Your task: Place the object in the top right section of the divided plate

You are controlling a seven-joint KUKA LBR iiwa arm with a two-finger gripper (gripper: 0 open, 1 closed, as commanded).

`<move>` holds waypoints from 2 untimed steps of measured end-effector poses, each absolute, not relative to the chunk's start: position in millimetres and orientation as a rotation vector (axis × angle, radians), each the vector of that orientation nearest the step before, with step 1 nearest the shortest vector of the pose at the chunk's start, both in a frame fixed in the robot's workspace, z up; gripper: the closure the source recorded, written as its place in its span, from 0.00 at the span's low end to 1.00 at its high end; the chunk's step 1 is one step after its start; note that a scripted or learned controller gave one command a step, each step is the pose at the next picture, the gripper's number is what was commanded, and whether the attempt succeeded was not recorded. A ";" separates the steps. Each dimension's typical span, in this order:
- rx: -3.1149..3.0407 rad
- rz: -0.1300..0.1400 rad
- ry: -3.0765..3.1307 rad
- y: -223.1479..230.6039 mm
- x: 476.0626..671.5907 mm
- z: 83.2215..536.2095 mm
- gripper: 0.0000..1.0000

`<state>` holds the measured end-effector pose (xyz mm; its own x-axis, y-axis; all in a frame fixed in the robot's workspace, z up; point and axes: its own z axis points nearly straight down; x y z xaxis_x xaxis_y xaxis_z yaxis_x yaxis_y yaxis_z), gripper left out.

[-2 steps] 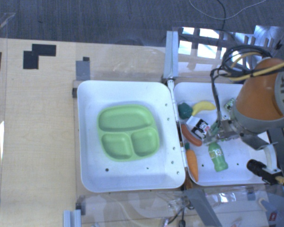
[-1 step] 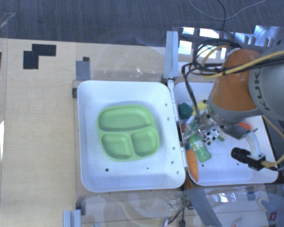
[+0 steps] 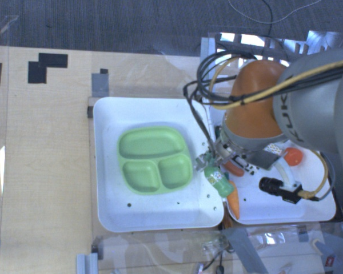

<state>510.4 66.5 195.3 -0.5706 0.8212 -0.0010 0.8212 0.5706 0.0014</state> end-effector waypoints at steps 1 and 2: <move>1.449 0.002 2.784 67.1 512.3 204.1 1.00; 1.395 0.001 2.814 140.6 492.3 196.7 1.00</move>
